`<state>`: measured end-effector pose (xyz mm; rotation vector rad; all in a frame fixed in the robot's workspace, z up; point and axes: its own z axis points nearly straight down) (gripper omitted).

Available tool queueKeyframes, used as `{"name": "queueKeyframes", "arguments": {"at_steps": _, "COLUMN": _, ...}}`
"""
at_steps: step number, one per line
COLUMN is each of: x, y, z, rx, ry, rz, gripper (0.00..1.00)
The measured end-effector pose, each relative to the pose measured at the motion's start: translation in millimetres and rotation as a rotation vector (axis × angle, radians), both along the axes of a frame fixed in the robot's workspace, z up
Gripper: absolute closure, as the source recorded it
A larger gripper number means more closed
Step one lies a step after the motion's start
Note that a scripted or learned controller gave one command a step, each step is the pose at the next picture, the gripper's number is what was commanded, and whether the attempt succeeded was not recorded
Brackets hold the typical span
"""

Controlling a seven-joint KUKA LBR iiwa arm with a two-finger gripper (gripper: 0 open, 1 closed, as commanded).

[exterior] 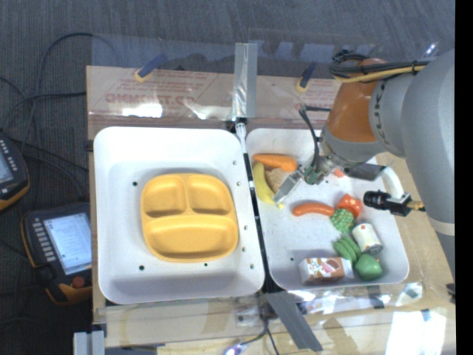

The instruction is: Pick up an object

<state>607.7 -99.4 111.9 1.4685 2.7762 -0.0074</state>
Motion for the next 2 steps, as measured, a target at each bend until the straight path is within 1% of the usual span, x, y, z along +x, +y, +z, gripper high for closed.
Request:
{"name": "queueKeyframes", "arguments": {"at_steps": 1, "x": 19.9, "y": -2.0, "z": -22.4, "rx": 0.003, "ry": -0.008, "rz": -0.142, "gripper": 0.0}}
{"name": "queueKeyframes", "arguments": {"at_steps": 2, "x": 51.0, "y": -10.1, "z": -23.7, "rx": 0.004, "ry": 0.047, "rz": -0.186, "gripper": 0.0}}
